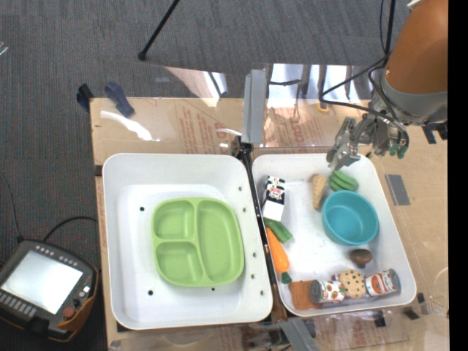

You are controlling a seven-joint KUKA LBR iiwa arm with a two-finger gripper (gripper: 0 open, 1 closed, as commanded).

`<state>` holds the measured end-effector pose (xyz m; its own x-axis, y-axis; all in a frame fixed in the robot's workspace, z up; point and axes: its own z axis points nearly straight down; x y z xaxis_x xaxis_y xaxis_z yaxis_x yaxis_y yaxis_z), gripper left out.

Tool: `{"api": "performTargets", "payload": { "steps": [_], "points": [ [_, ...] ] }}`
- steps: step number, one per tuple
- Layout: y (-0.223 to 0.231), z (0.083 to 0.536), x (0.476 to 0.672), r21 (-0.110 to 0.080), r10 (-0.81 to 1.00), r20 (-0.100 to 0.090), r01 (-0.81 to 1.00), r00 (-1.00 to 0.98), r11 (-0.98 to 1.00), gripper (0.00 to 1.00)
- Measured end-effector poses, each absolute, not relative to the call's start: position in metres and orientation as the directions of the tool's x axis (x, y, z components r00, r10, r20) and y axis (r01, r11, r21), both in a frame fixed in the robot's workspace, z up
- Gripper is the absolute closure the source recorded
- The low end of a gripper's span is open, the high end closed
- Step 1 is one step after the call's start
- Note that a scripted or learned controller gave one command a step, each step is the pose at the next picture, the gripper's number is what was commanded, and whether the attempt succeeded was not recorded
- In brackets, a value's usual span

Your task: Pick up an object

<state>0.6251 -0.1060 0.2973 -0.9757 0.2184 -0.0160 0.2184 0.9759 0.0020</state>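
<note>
- Camera view: the gripper [349, 152] hangs over the far rim of the right bin [404, 258], reached in from the right under the orange-banded wrist; whether it is spread or closed I cannot tell at this size, and nothing is visibly held in it.
- The nearest candidate for the pick is the green object [342, 180], lying in the bin's far corner, just below the gripper in the view and a shade toward the left; its long axis runs roughly left to right with a slight tilt.
- Just beside it on the left stands the tan cone [319, 190], long axis running near to far; the teal bowl [351, 218] sits just nearer the camera, close to or touching the green object.
- Judgement: the coming move is a short drop rather than a traverse; the grip should close across the green object's short side, and the crowding from bowl and cone leaves little room for a miss.
- Well apart, along the bin's left wall, lie the milk carton [274, 198] and the carrot [277, 250]; the cans [355, 286] line the near edge; the left bin [117, 196] carries the green divided plate [197, 241].
</note>
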Motion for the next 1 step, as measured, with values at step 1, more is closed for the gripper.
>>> {"api": "performTargets", "payload": {
  "steps": [1],
  "points": [
    [-0.0944, 0.1485, 0.6118, 0.005, -0.034, 0.011, -0.034, -0.999, 0.999, 1.0]
  ]
}}
